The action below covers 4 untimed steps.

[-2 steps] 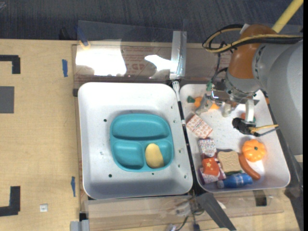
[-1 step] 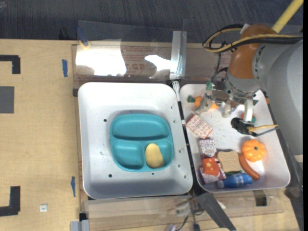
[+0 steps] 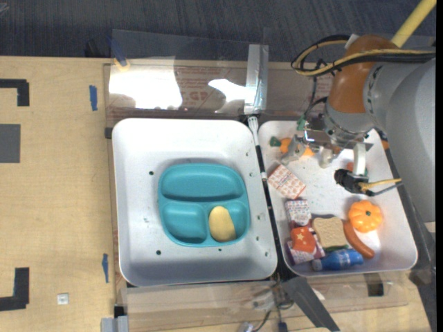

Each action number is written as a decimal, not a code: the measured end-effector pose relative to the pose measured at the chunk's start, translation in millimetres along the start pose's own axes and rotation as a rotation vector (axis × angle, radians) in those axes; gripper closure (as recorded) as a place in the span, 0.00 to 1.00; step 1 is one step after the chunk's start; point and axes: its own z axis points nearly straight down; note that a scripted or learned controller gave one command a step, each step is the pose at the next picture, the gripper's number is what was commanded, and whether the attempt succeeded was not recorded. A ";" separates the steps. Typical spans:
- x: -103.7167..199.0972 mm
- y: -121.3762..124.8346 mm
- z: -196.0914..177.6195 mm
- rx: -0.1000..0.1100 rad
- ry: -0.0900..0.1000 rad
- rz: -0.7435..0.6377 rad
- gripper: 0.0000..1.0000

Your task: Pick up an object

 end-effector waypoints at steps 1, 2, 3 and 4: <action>-2.3 0.5 0.4 0.005 0.009 0.038 0.00; -0.8 -0.1 0.2 0.002 0.004 0.031 0.00; -1.5 0.1 0.4 0.005 0.008 0.050 0.00; 2.9 -2.2 0.9 0.013 0.008 0.175 0.00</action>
